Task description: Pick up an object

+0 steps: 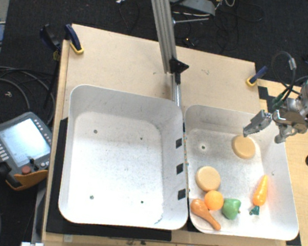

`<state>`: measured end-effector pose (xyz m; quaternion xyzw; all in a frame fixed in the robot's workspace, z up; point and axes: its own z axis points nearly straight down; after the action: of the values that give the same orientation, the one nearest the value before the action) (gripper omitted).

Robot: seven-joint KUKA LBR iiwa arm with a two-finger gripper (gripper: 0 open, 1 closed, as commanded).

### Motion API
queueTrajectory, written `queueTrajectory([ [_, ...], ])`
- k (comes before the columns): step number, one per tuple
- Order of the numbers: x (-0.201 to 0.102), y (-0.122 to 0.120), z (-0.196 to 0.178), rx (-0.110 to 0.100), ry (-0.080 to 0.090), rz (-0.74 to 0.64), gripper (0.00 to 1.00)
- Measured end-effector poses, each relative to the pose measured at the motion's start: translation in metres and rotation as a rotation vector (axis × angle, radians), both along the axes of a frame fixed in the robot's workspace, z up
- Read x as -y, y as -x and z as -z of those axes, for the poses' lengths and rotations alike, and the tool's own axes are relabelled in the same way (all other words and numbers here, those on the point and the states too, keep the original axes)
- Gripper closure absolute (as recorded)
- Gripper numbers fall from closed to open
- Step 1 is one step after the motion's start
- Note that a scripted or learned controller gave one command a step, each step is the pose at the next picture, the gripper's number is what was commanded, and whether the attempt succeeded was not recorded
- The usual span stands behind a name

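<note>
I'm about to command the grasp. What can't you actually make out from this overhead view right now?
- Arm: cut off by the right edge above the gripper.
- Gripper height over the tan disc: the slanted view gives no depth, so contact is unclear.
- Small dark green item below the yellow-orange vegetable: too small to identify.
- Orange ball overlaps the orange gourd, hiding part of it.

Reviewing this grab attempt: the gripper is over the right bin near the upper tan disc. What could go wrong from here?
1. The gripper is open above the tan disc, which lies flat; the jaws may slide over it and close on nothing.
2. That disc sits near the right bin's back wall, so a descent could clip the wall.
3. The orange ball, green pepper and squash are crowded together, so a grasp there could nudge neighbours.
</note>
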<state>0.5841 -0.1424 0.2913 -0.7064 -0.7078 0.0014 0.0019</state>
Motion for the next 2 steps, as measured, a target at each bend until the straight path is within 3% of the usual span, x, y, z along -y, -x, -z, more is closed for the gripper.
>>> queueTrajectory([
  [1,0.000,-0.001,-0.003,0.005,0.001,0.000,0.00],
  [2,0.002,-0.008,0.058,-0.001,0.000,0.003,0.00],
])
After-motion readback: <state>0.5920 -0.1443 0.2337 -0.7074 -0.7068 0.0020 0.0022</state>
